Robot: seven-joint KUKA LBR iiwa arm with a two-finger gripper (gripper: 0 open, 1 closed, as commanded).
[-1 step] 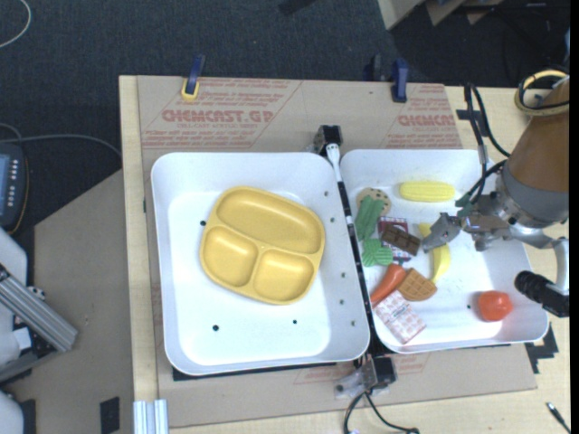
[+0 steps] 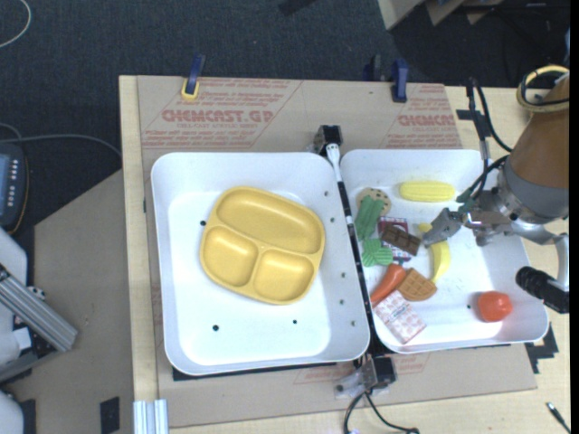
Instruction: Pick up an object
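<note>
yellow tray (image 2: pixel 262 245), white bins (image 2: pixel 176 242)

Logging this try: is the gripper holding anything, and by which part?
Cannot be told. The two-finger gripper hangs over the right white bin, just above the yellow toy banana; nothing is visibly between its fingers.

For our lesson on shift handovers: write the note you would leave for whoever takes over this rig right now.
Gripper: low over the right white bin, beside the yellow banana and the dark brown block; nothing visibly between its fingers.
Same bin: yellow corn cob, green toy vegetable, orange carrot, tan waffle piece, red tomato, pink-patterned packet.
Left white bin: yellow three-compartment plastic tray.
Done: nothing picked up yet.
Left: grasp and lift one object.
</note>
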